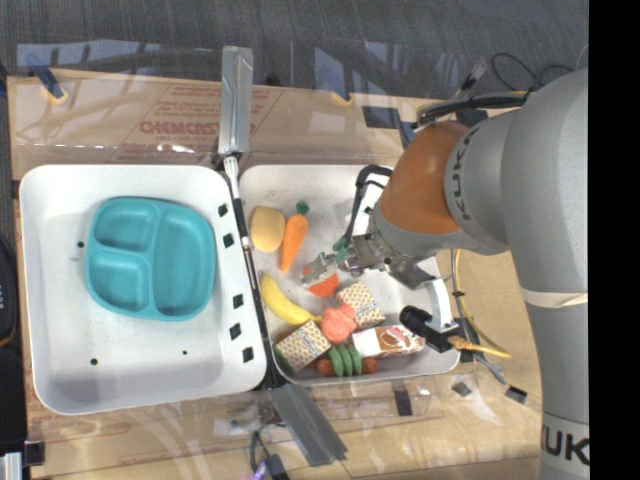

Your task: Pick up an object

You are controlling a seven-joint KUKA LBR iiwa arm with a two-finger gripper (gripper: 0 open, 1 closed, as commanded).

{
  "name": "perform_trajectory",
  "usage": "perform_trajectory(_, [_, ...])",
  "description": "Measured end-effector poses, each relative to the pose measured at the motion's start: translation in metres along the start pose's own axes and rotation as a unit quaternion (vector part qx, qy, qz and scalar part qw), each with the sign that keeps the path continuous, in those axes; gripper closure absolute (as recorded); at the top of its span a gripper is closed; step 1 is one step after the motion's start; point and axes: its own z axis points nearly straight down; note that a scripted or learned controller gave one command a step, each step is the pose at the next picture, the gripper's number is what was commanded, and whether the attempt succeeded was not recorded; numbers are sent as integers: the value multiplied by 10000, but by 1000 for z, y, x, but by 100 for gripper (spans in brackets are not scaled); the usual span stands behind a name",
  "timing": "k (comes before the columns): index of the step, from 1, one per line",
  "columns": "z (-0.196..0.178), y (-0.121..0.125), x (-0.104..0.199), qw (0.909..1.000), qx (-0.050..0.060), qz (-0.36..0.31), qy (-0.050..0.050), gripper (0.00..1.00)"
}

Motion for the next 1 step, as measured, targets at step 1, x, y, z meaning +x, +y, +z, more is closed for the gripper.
perform_trajectory(1, [-10,0,-1,10000,1,-7,-3,100])
